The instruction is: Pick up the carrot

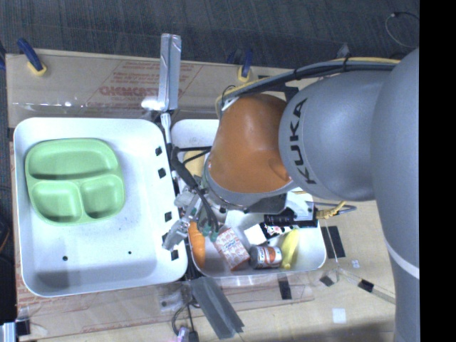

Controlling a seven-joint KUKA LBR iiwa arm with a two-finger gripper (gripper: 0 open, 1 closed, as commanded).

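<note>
— Grey KUKA arm [356,134] looms over the right bin [313,258]. The carrot?

— Orange carrot [197,246], long axis running up-down, lies at that bin's left edge beside the gripper [187,216], whose grip cannot be told.

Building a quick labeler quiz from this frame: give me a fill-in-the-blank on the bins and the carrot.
1. The green divided tray lies in the ____ bin of the camera view.
2. The carrot lies in the right bin, against its ____ edge.
3. The banana in that bin is ____ in colour.
4. The band above the arm's wrist is ____.

Missing words: left; left; yellow; orange
</note>
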